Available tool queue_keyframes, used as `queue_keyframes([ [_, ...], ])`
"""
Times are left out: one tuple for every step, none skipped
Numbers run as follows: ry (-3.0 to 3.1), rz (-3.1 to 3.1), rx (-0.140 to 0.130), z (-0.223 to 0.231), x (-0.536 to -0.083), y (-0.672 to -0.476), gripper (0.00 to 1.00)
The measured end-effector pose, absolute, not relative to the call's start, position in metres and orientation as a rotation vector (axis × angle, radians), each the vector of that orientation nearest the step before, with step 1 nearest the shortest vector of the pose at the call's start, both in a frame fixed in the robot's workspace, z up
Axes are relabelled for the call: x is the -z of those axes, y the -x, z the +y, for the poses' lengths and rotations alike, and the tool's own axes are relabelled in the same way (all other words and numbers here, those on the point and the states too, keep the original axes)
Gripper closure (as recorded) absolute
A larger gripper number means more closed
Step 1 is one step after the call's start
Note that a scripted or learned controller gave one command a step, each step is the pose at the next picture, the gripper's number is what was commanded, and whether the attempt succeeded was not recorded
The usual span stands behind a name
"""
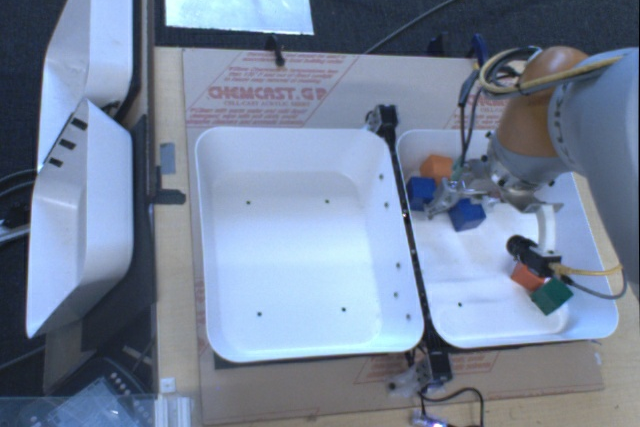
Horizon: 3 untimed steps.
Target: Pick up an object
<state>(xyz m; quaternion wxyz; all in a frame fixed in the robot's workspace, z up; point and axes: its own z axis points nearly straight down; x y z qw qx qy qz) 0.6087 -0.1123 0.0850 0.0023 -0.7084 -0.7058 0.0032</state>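
While the claw [452,195] hangs low over the right bin [590,315], its opening cannot be told from this slant. Two blue blocks flank it: one blue block [421,192] just beside it toward the divider, another blue block [467,214] touching or nearly under it, the likeliest target. An orange block [436,165] lies just beyond. Farther off sit one red-orange block [527,275] and one green block [551,295]. The left bin [300,147] shares the counter [190,215].
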Motion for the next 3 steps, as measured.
queue_keyframes([
  [2.214, -2.215, -0.012, -0.110, -0.094, -0.608, 1.00],
  [2.219, -2.232, 0.013, -0.039, -0.197, -0.580, 1.00],
  [2.210, -2.230, 0.003, 0.059, -0.196, -0.531, 1.00],
])
